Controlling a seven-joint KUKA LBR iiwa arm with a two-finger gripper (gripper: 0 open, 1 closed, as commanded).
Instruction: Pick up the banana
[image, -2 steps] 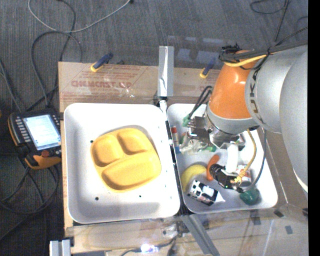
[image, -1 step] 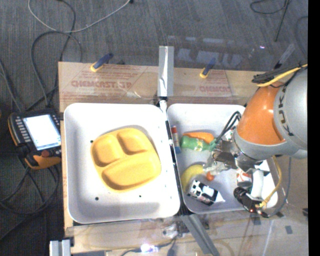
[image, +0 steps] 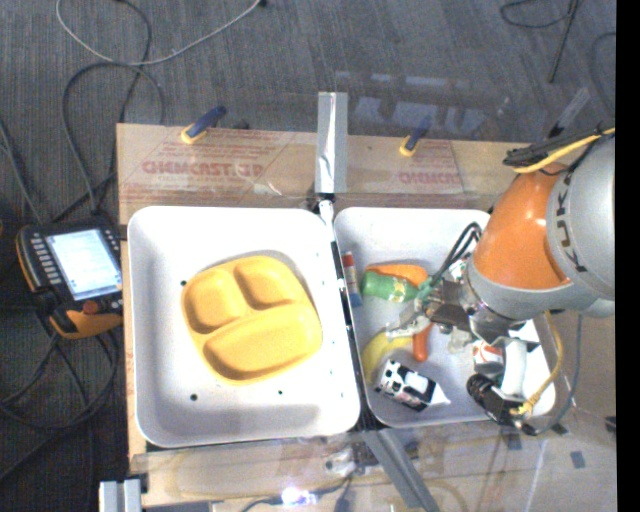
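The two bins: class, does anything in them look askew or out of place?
The yellow divided plate sits skewed in the left bin. The right bin is cluttered: the banana lies among overlapping items beside the gripper.

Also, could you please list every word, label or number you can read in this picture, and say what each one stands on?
"CHEMCAST" followed by blurred characters: printed in red on the clear sheet's paper backing behind the left bin.
Second red print on the backing behind the right bin: too blurred to read.
"KU": on the grey arm; the remaining letters are cut off.
Handheld pendant screen: too small to read.
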